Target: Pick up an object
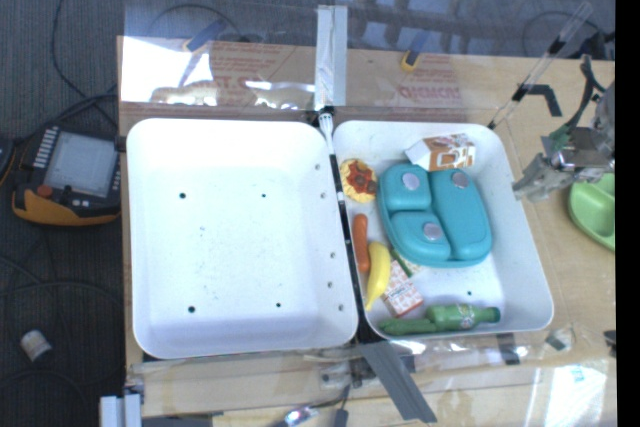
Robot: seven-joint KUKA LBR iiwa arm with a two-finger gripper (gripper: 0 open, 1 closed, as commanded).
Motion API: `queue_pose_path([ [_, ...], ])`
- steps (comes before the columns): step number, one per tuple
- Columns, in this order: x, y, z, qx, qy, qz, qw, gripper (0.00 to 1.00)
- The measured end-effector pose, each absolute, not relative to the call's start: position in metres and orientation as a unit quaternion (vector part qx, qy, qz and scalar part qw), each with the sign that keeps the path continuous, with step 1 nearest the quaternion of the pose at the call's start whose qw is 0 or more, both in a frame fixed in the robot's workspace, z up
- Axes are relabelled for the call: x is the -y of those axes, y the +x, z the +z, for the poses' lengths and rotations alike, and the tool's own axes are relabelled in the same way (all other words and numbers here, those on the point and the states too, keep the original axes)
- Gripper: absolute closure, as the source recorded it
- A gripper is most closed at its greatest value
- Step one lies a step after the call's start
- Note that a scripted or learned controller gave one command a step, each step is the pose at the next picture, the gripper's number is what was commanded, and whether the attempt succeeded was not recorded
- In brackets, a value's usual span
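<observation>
The right bin [520, 245] holds several objects. A large teal plastic piece [437, 212] lies in its middle, and a small orange-and-white carton [441, 153] is behind it. A yellow and red toy [358, 179], a carrot [360, 232] and a banana [378, 275] line the bin's left wall. A small printed box [402, 292] and a green bottle [440, 318] lie near the front. My gripper [537, 179] hangs at the far right, outside the right bin and above the bench, away from all the objects.
The left bin [140, 245] sits beside the right one, sharing a middle wall. A green bowl [596, 205] is at the right edge of the bench. A handheld controller [70, 175] lies on the floor to the left.
</observation>
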State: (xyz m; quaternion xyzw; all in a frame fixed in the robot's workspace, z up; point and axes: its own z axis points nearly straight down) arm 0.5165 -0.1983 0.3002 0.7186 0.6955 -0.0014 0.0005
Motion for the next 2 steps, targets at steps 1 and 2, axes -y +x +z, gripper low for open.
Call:
queue_pose_path([
  [1,0.199,0.566,0.263,-0.598,0.801,-0.0021,0.000,1.00],
  [2,0.176,0.645,0.305,-0.419,0.908,-0.0028,0.001,1.00],
])
